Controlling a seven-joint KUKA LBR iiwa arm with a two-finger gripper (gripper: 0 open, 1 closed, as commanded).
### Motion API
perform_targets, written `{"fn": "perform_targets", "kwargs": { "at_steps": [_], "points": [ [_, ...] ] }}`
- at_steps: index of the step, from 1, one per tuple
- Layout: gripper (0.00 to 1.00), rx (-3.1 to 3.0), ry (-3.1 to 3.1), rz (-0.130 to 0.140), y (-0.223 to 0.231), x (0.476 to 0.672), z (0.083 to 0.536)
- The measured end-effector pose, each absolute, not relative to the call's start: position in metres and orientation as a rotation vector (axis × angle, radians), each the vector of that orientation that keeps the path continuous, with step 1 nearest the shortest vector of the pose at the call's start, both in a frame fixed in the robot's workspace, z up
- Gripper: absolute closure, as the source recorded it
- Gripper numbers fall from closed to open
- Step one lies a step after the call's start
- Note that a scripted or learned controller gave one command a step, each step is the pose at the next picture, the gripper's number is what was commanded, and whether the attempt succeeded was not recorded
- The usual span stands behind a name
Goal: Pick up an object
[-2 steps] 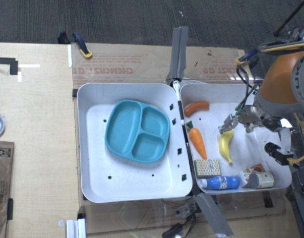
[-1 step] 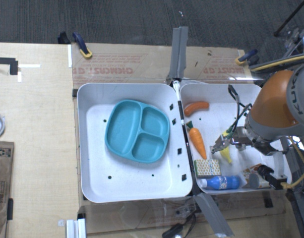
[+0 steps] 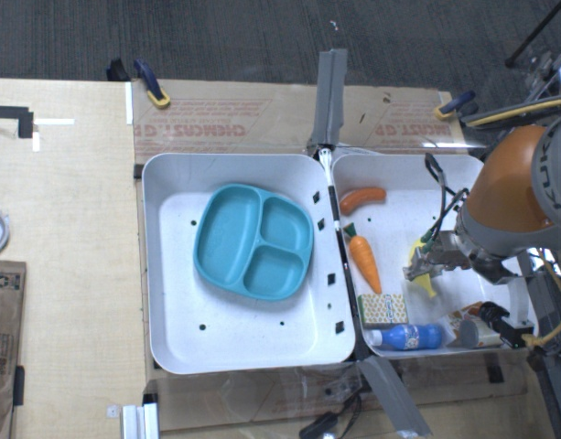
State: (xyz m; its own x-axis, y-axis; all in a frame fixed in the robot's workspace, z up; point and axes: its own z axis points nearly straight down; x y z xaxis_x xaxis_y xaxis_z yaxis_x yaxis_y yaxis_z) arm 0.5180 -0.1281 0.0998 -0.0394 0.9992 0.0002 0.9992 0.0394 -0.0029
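My gripper point(image 3: 426, 268) hangs low in the right bin point(image 3: 399, 166), just over a small yellow object point(image 3: 426, 285) that peeks out beneath it. The arm's orange band point(image 3: 511, 186) rises above and to the right. An orange carrot point(image 3: 364, 262) lies to the gripper's left, and a reddish sausage point(image 3: 362, 198) lies further back. A speckled green and yellow block point(image 3: 382, 310) and a blue bottle point(image 3: 410, 337) rest along the bin's front wall. I see nothing clearly held.
The left bin point(image 3: 153, 245) holds a teal divided plate point(image 3: 254, 241). A small brown and orange item point(image 3: 477, 324) sits at the right bin's front right, close to the arm. A grey divider post point(image 3: 330, 99) stands behind the bins.
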Motion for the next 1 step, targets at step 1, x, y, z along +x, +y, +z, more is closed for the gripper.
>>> {"fn": "perform_targets", "kwargs": {
  "at_steps": [1],
  "points": [
    [1.0,-2.269,-2.173,0.003,-0.0603,0.546,0.236]
  ]
}}
